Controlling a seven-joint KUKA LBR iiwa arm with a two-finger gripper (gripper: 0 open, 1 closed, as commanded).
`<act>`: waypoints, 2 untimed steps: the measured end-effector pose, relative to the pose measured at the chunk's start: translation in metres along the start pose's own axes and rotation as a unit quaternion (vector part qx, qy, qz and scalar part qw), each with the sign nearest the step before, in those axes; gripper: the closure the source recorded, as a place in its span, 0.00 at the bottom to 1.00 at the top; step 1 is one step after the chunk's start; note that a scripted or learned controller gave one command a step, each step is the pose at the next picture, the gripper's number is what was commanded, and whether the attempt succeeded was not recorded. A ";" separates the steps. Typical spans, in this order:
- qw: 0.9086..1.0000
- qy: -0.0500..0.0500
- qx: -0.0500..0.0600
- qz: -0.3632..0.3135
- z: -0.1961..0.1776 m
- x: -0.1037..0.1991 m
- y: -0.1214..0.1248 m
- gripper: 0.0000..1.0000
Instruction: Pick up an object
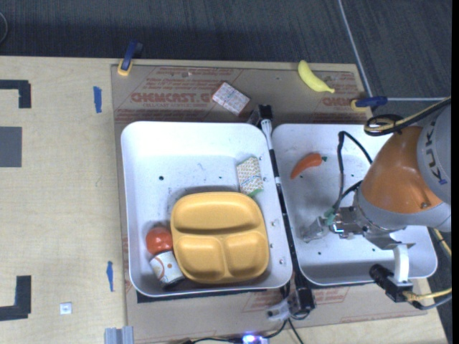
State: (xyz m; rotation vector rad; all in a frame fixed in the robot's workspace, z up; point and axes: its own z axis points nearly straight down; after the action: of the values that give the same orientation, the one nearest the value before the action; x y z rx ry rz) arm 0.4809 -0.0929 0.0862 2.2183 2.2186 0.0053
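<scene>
The orange carrot (307, 163) lies in the right bin (315, 267), well above and slightly left of the pincer (314, 229). Its long axis runs diagonally, green stem end up-right, tip down-left. The pincer hangs low over the bin floor; whether it grips anything or how wide it stands I cannot tell, being small and blurred. Far to its left, the yellow tray (219, 235) partly hides a red-and-white object (162, 253).

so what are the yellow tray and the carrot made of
Yellow tray: looks like moulded plastic, with a smooth satin sheen and rounded compartments. Carrot: probably a plastic or rubber toy, uniform orange with a green tip; too small to be sure.
</scene>
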 end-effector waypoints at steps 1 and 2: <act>1.000 0.000 0.001 0.000 0.000 -0.003 0.030 0.00; 1.000 0.000 0.000 0.000 0.000 0.000 0.028 0.00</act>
State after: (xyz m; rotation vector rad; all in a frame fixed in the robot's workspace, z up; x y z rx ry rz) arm 0.5093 -0.0931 0.0860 2.2188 2.2186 0.0043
